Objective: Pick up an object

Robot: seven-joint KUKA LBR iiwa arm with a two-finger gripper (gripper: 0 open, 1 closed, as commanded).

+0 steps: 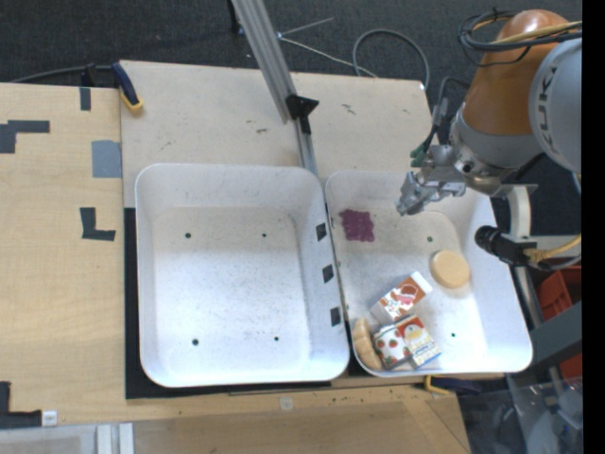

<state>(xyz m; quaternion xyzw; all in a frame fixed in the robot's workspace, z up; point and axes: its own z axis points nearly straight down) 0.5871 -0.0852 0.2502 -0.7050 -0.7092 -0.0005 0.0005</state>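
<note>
We see the grey arm [529, 93] with its orange band reaching in from the upper right of the frame, and its gripper [414, 200] hangs over the upper part of the right bin [492, 348]. We cannot tell from this slanted look down how the end effector is set, and nothing shows in its grasp.

Just left of and a little below the gripper, a small purple cluster [357, 224] lies on the bin floor near the upper left of that bin. Lower and to the right we find a round tan disc [451, 270], apart from the rest. Towards the bottom of the right bin, two small red and white cartons [406, 322] lie close together, one above the other, and a tan rounded piece [363, 340] sits just beside the lower carton at the bin's lower left corner.

The left bin [151, 282] fills the middle of the frame, touching the right bin along their shared edge, and a slanted metal rail [269, 50] runs down from the top of the frame to where the two bins meet
</note>
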